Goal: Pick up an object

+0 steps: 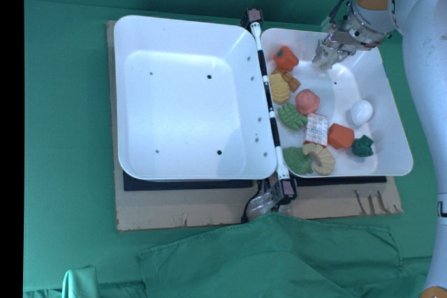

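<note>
Camera view: pincer poised above bare floor at the far end of the right bin, near the orange pepper-like toy, nothing between its tips; released or clenched, impossible to tell. Best lowered squarely over one isolated piece, such as the white egg, not the crowded cluster. Fingertips small and blurred against the white.

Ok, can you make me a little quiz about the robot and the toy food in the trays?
1. True or false: the toy food lies in the right bin.
2. Which toy is nearest the gripper? A) white egg B) orange pepper C) dark green toy
3. What color is the cloth under the bench?

Key: 1. True. 2. B, though the gripper hangs apart from it, over bare bin floor. 3. Green.
</note>
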You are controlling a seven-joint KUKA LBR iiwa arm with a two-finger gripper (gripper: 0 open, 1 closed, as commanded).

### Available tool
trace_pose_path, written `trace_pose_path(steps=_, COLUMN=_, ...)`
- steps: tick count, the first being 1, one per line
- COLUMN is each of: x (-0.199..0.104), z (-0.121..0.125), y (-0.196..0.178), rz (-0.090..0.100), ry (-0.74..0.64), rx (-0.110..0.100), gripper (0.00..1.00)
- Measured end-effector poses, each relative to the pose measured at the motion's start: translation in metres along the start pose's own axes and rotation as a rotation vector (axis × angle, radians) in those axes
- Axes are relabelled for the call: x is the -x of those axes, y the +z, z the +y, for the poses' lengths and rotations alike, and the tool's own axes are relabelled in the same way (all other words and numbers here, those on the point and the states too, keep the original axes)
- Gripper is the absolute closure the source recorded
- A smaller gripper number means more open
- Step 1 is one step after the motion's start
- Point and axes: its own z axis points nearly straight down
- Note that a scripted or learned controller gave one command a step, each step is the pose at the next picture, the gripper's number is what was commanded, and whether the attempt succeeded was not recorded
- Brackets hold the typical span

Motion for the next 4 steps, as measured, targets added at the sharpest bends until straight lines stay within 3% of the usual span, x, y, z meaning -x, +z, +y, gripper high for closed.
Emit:
trace_pose_path(steps=1, x=-0.021, z=0.01, y=0.001, rz=-0.014, ry=0.001, rx=-0.01, gripper=1.0)
trace_pose_path(steps=2, x=-0.032, z=0.014, y=-0.085, rz=0.001, ry=-0.004, rx=0.01, gripper=1.0)
trace_pose_path(steps=3, x=-0.046, z=0.011, y=-0.019, rz=0.003, ry=-0.004, rx=-0.007, gripper=1.0)
trace_pose_path(steps=4, x=-0.007, z=-0.032, y=0.0, rz=0.002, ry=0.001, rx=0.007, gripper=1.0)
